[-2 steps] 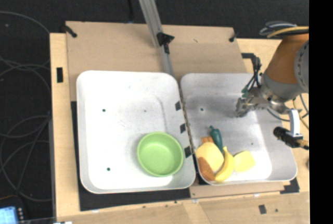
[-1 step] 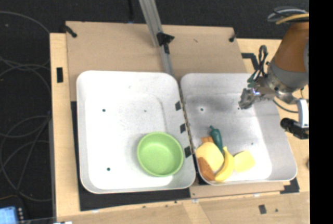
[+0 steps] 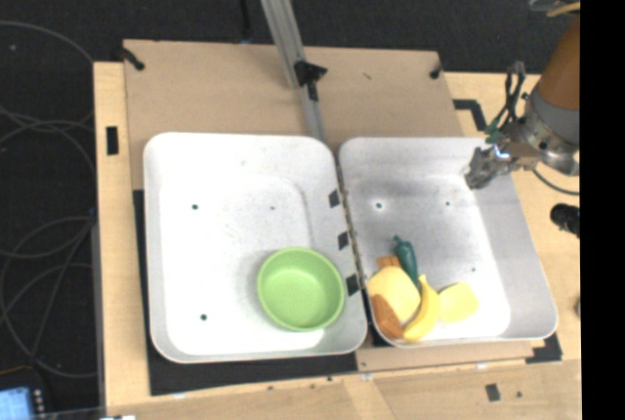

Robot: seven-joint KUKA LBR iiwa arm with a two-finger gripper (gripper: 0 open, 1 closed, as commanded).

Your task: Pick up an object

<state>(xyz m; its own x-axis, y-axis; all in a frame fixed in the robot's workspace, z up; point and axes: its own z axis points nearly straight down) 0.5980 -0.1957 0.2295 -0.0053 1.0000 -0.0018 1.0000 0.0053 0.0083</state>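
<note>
From my feed, the things I could go for are a small heap in the near left corner of the right bin (image 3: 488, 213). A yellow banana (image 3: 426, 309) curves along the front of the heap. Pressed against its left side is a pale yellow rounded lump (image 3: 393, 288) with an orange-brown piece (image 3: 387, 315) under its near edge. Just right of the banana lies a yellow block-like piece (image 3: 457, 302), touching it. A dark green, slim item (image 3: 405, 257) sticks out from the far side of the heap, tilted toward the bin's middle. I cannot make out exactly what the smaller pieces are; they overlap and are soft in focus.

The left bin (image 3: 215, 203) holds a light green bowl (image 3: 301, 288), sitting upright near its front right corner, close to the wall shared with the other bin. Both bins sit side by side, touching, on the tan bench (image 3: 381, 86).

The hand (image 3: 480, 170) is at the far right rim of the right bin, well apart from the heap. It looks like a small grey tip pointing down-left. I cannot tell how far open it is, and I see nothing gripped in it. The arm (image 3: 557, 96) comes in from the right edge.
</note>
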